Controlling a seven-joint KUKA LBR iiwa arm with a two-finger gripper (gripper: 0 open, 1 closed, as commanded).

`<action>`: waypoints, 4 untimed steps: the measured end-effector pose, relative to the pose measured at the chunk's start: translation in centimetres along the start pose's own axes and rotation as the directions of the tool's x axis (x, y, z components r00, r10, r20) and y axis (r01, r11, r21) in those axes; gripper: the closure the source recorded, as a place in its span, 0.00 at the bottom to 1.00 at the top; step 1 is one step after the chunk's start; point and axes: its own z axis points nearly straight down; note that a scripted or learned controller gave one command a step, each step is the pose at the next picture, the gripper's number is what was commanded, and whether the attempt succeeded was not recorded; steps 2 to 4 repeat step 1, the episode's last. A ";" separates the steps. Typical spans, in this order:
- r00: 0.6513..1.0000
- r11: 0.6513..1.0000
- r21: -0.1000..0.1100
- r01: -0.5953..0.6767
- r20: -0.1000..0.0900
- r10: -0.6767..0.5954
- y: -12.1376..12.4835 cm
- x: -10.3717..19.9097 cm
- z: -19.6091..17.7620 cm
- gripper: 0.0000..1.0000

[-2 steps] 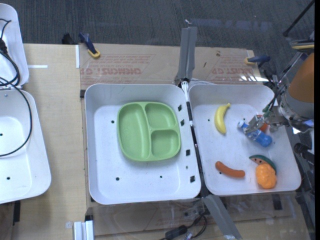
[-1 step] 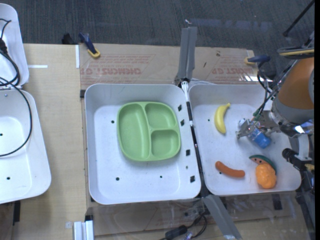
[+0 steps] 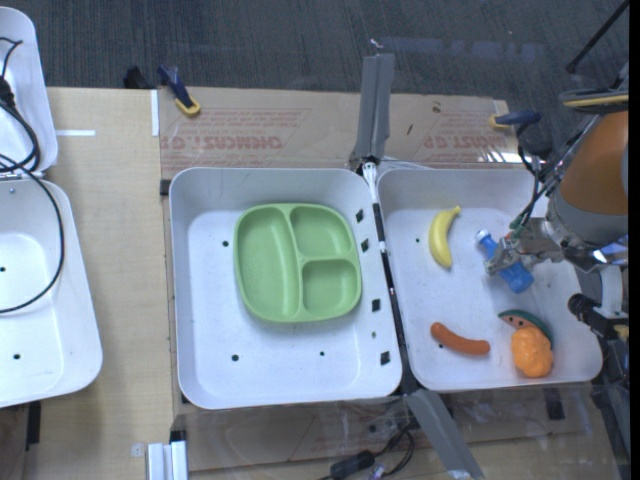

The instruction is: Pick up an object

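Note:
The right bin (image 3: 440,368) holds a yellow banana (image 3: 442,236), a small blue object (image 3: 506,263), an orange-red sausage (image 3: 461,340), an orange fruit (image 3: 532,353) and a dark green slice (image 3: 524,319) just above that fruit. My gripper (image 3: 524,242) comes in from the right edge and sits low at the blue object's upper right, touching or nearly touching it. The wrist hides the contact, so I cannot tell whether the blue object is gripped.
In the left bin (image 3: 200,358) lies a green divided plate (image 3: 297,261). A grey divider post (image 3: 375,108) rises between the bins at the back. Yellow-and-blue clamps (image 3: 178,92) sit on the cardboard behind. White trays with a black cable (image 3: 30,268) lie far left.

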 end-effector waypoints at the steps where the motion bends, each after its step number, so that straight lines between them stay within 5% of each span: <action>1: 1.000 1.000 -0.001 0.023 0.002 -0.023 1.9 0.0 -15.4 1.00; 4: 1.000 1.000 -0.001 0.023 0.002 -0.023 1.9 0.0 -15.4 1.00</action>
